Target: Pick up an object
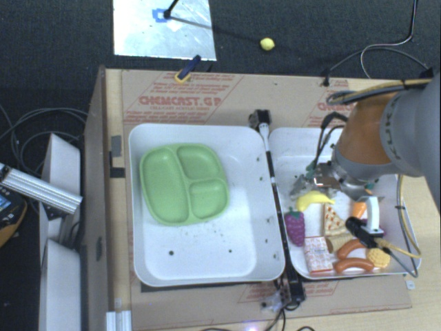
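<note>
Toys are lying crowded in the right bin, and the gripper is hanging low over them, just above the banana. Whether the fingers are spread or closed cannot be told, since the wrist is covering them; nothing is showing between them. The banana is lying near the bin's left wall, just above the purple grapes and beside the pizza slice. It is looking like light, stiff, smooth plastic, likely slippery; gripping across its narrow curved middle seems best. The green tray is sitting in the left bin.
</note>
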Motion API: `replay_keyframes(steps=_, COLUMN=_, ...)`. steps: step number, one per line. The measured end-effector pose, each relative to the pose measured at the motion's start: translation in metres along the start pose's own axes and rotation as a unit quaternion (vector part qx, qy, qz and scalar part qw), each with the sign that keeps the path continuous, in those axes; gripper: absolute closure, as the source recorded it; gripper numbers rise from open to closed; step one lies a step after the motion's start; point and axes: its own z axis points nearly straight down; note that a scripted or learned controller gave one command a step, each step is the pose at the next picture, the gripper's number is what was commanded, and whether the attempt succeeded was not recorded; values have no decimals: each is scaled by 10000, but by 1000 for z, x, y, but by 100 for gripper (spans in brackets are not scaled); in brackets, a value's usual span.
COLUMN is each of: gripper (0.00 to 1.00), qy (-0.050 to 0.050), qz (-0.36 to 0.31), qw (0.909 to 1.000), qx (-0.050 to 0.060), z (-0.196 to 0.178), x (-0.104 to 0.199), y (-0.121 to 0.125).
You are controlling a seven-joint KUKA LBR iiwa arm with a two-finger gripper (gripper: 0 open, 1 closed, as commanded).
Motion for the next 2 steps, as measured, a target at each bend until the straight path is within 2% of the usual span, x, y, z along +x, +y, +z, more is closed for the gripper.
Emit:
replay_keyframes(steps=1, gripper=100, qy=-2, qz=-6, qw=10000, qx=-16, z=-11, x=0, y=1)
replay_keyframes(steps=2, gripper=0, qy=-1, qz=-7, qw=10000, qx=-14, z=-11, x=0, y=1)
